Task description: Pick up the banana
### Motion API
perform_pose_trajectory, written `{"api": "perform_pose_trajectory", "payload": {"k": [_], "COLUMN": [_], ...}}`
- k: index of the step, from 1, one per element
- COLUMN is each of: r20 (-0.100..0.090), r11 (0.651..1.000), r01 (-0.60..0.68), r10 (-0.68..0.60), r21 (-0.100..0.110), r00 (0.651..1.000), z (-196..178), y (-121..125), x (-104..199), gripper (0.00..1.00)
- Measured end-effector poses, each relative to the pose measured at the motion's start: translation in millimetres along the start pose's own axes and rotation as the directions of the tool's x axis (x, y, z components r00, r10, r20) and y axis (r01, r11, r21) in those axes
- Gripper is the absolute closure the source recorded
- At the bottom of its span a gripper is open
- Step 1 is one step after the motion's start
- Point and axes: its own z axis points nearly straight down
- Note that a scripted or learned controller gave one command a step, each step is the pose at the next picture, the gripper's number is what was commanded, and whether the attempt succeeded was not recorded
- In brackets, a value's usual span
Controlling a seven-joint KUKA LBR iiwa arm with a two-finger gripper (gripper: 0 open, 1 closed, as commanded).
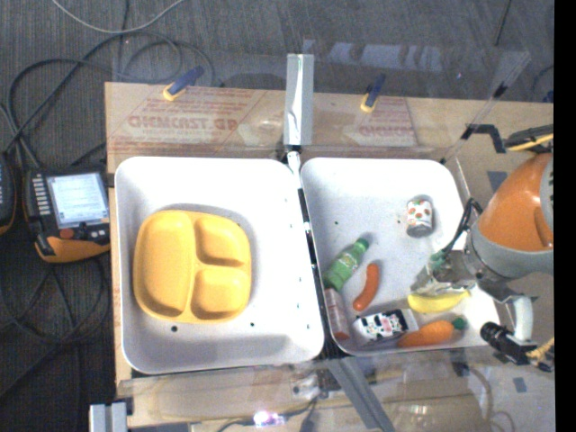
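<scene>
Over the banana point(436, 302), jaws point(441, 282), aperture unclear.

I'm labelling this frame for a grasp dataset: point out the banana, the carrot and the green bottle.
banana point(438, 302): camera view, on the yellow middle of the fruit, below the gripper.
carrot point(426, 334): camera view, on its orange body.
green bottle point(346, 264): camera view, on the green body, below the cap.

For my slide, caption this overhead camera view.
Robot gripper reaches onto the banana in the right bin; yellow tray in the left bin.
</scene>
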Motion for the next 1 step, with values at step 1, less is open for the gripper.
{"api": "perform_pose_trajectory", "payload": {"k": [1], "r20": [0.006], "r11": [0.998], "r01": [0.065], "r10": [-0.065], "r21": [0.010], "r00": [0.998], "z": [-123.9], "y": [-2.8], "x": [-13.7], "gripper": [1.00]}}
